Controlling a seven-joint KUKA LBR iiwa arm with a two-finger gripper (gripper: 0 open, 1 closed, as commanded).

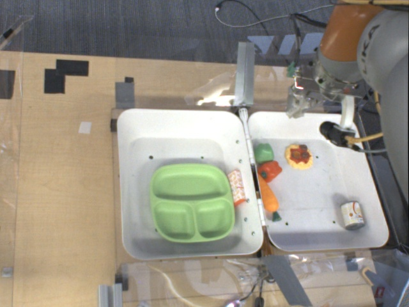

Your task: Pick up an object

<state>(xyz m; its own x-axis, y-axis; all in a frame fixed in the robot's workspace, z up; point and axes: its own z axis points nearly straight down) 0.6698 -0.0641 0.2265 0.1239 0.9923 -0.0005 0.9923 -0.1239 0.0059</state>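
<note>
My gripper (297, 107) hangs over the far left edge of the right bin (319, 232), with nothing seen in it. Inside that bin, along its left wall, lie a green pepper (262, 152), a red pepper (270, 170) and an orange carrot (270, 199). A small round pizza toy (299, 156) sits in the middle, a short way in front of the gripper. A small can (351, 214) lies at the near right corner. The left bin (131, 171) holds a green divided plate (192, 203) and a red-and-white packet (236, 187) by its right wall.
A grey metal post (245, 75) stands behind the seam between the two bins, just left of the gripper. The wooden bench (57, 190) spreads out to the left. Cables (255, 15) trail on the dark floor behind.
</note>
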